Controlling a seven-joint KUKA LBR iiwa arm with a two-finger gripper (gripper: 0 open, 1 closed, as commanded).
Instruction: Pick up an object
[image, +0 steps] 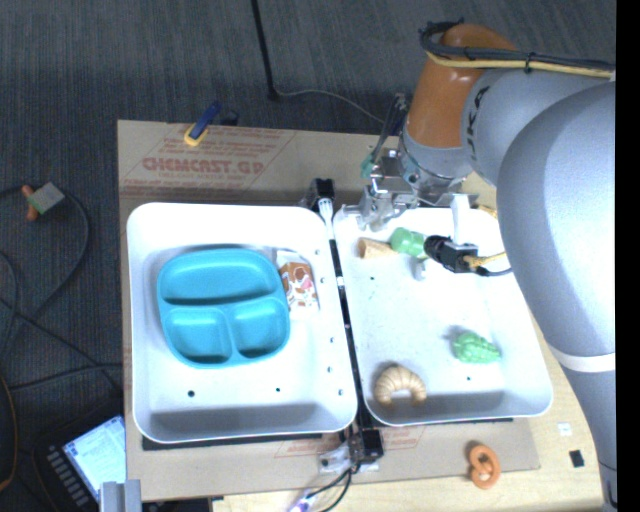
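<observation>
Arm (560, 170) bent low, gripper (385, 205) at right bin's (520, 395) far edge.

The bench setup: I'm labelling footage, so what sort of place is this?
Probably a robotics lab: an arm over two white bins of toy food, on a board over grey carpet with loose cables.

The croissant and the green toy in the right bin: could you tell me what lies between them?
In the camera view, just bare white bin floor separates the croissant from the green toy.

Grey arm (560, 200) from the right, gripper (378, 205) low
</observation>
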